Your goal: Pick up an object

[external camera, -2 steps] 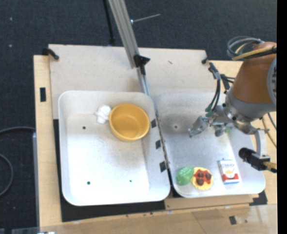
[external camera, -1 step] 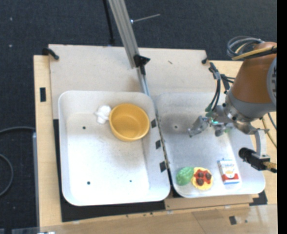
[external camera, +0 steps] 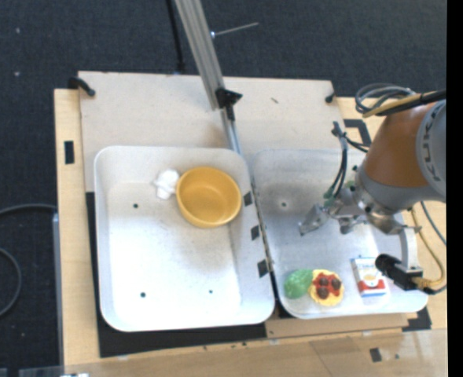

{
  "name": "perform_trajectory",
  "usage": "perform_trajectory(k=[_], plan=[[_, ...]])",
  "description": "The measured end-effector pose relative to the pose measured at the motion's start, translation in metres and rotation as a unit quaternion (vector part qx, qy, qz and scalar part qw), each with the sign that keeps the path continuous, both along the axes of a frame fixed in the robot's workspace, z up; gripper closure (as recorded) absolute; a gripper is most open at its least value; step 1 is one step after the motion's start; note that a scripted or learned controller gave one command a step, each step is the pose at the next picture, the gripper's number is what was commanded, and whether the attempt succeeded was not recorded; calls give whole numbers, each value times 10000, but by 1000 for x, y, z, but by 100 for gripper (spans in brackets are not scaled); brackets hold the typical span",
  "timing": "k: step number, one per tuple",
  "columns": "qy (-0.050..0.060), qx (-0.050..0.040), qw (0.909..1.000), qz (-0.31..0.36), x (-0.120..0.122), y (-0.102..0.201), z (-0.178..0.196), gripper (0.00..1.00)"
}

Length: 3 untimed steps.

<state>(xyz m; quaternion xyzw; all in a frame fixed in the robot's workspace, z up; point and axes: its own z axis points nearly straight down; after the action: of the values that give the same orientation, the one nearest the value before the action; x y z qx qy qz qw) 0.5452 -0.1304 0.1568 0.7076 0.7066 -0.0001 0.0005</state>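
Note:
My gripper [external camera: 328, 224] hangs over the middle of the right bin [external camera: 286, 179], its two fingers spread apart and open, with nothing between them. Along that bin's near edge lie a green lump [external camera: 298, 283], a yellow and red toy [external camera: 327, 287] and a small red and white box [external camera: 370, 278]; all three sit below the gripper and apart from it. In the left bin [external camera: 168, 281] a yellow bowl [external camera: 208, 196] stands upright near the far right corner, with a small white object [external camera: 167, 183] touching its left side.
A slanted metal pole [external camera: 203, 45] rises from the back of the bench, ending at a bracket [external camera: 229, 99] behind the gap between the bins. The grey and orange arm [external camera: 400, 159] covers the right bin's far right corner. Cables [external camera: 380, 96] loop behind it.

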Motion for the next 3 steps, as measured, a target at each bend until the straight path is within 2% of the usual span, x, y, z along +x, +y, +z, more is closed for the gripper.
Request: perform_trajectory(k=[1, 2, 3], plan=[[1, 0, 10000, -5, 0, -1, -50, 0], [-21, 8, 10000, -25, 1, -1, -39, 100], [-40, -4, 10000, 22, 4, -5, 25, 100]])
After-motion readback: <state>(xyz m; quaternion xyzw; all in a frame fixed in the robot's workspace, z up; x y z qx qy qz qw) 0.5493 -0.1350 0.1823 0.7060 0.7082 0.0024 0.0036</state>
